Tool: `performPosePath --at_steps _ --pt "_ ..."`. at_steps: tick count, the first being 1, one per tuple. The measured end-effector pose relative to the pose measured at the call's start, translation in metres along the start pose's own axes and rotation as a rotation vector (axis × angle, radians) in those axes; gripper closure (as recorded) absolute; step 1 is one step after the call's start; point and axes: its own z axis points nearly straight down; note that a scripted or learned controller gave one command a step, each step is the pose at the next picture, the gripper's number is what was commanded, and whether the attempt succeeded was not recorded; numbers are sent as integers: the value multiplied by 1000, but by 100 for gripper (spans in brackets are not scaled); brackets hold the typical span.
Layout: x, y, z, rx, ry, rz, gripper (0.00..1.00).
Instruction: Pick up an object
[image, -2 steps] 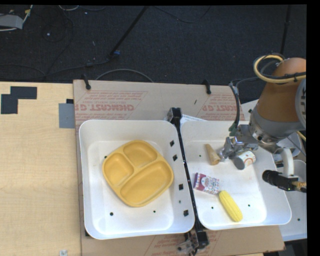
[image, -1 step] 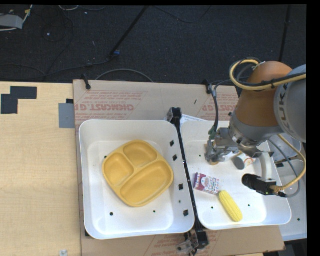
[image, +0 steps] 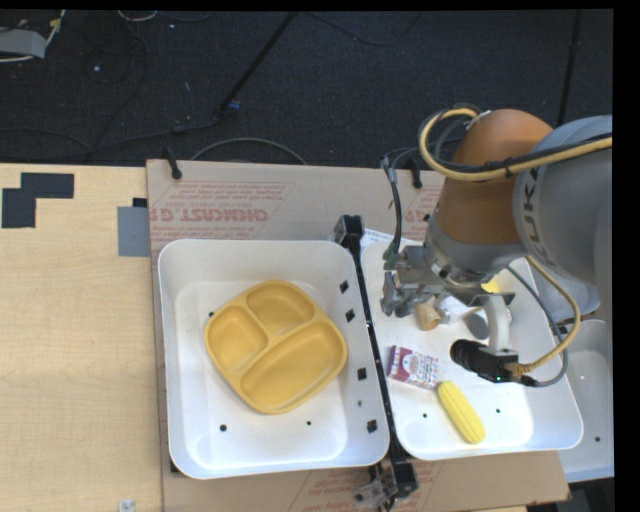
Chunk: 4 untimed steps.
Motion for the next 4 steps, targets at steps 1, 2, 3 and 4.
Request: performPosePath --at_steps 1,2,3,4 --pt "47 2 -8 0 0 0 100" --pt "106 10 2 1 0 -2 100" --pt "104 -1 -7 2 -2 3 100" --pt "104 0 -6 2 -2 3 0"
